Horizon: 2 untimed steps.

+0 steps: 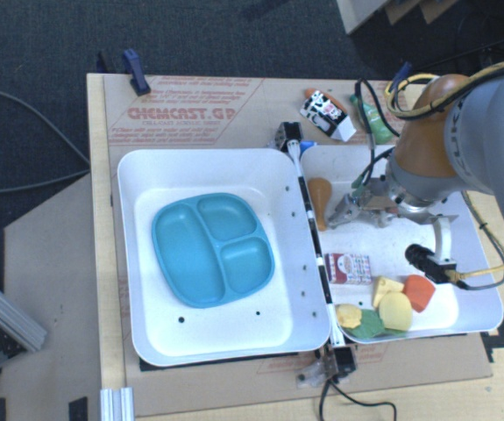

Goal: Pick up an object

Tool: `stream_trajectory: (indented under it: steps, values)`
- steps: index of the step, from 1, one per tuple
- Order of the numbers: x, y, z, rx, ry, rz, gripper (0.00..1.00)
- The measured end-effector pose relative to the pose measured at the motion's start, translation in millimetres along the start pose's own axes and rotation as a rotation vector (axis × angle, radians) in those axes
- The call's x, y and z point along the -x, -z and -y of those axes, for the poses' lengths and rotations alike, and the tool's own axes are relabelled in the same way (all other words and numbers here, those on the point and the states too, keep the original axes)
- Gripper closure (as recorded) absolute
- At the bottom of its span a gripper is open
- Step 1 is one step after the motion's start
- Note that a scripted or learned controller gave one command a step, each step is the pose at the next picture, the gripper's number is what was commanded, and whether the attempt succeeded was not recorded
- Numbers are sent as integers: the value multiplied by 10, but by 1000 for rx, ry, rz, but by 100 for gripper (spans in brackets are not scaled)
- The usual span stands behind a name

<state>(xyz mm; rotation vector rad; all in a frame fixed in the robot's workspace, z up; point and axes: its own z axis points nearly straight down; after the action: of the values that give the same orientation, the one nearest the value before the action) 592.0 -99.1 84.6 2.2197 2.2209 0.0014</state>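
Reaching into the right bin (462, 323), the arm (462, 139) looks to be at the approach step of a pick, w/ nothing lifted yet as far as I can judge. Pincer (357, 210) sits low over the bin's upper-left part, pointing toward the divider between bins, just beside a brown piece (320, 196) that stands near the bin's left wall. How far the pincer is spread: can't tell, the metal parts blur together at this res, and I see nothing clearly held. Whether it touches the brown piece is also unclear; they are v. close, maybe apart. Candidates for the pick lie mostly along the bin's near edge: a red-and-white packet (350, 267) flat by the left wall, then a cluster w/ a yellow lump (395, 310), an orange-red piece (420, 291), a green bit (370, 324) and a pale yellow piece (349, 315), all touching or nearly so. Left bin (138, 235) holds a blue divided plate (212, 248), well apart from the arm. Next move, as I read it: settle on the nearest target, prob. the brown piece, line the pincer up around it, go down, close, then raise. Risk: target hugs the wall, so room on that side is tight and it could tip or slide away. Bins rest on the desk (190, 112).
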Motion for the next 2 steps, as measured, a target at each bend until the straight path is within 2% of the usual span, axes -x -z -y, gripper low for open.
stream_trajectory:
  steps: [1,2]
  values:
    - [337,-4,1080,-3,-2,0,0]
    - [329,95,1073,-1,-2,-1,100]
